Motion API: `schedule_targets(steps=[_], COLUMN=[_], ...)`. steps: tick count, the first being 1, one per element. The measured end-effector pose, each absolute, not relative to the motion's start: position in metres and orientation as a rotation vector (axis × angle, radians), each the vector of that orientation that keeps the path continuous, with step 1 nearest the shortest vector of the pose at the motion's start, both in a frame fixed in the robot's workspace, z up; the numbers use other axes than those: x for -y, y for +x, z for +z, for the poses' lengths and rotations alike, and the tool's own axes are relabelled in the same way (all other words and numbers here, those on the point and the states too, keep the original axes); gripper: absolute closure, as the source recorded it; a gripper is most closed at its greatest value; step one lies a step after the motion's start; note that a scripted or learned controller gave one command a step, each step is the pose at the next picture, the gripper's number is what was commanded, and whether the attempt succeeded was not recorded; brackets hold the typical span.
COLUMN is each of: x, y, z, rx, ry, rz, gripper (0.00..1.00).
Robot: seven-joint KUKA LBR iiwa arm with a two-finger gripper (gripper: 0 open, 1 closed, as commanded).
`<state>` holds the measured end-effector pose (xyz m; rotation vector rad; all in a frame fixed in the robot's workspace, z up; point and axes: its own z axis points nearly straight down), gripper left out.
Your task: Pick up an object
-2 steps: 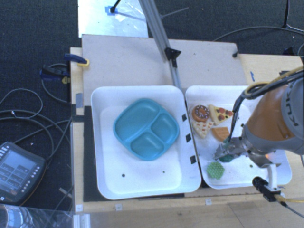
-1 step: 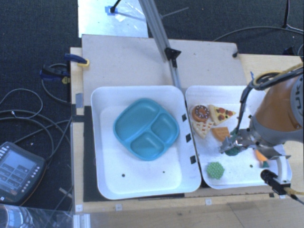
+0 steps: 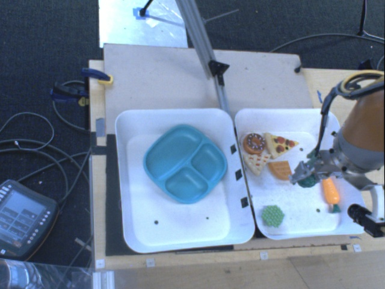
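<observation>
The right bin [image 3: 289, 230] holds several toy foods: a donut [image 3: 254, 142], a pizza slice [image 3: 281, 142], a pale waffle piece [image 3: 255, 162], an orange wedge [image 3: 280, 170], a green knobbly ball [image 3: 272, 215] and a carrot [image 3: 330, 192]. My gripper [image 3: 304, 176] is low over the bin's middle right, just right of the orange wedge and left of the carrot. A small dark green thing [image 3: 308, 183] lies right under its tip, partly hidden by it. I cannot tell whether the gripper touches it.
A blue divided plate [image 3: 184, 163] lies in the left bin [image 3: 135, 221]. A slanted grey pole [image 3: 198, 32] reaches down to the divide between the bins. The arm's grey and orange body [image 3: 363, 131] overhangs the right bin's far right side.
</observation>
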<state>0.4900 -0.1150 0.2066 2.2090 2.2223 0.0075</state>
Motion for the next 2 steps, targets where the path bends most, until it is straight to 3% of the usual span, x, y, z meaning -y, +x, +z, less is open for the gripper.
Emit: schedule_targets(steps=[1, 2], x=[0.115, 0.066], y=[0.492, 0.501], z=[0.261, 0.247], rx=[-2.222, -2.233], ry=[2.210, 2.211], rz=[0.008, 0.003], gripper=[1.00, 1.00])
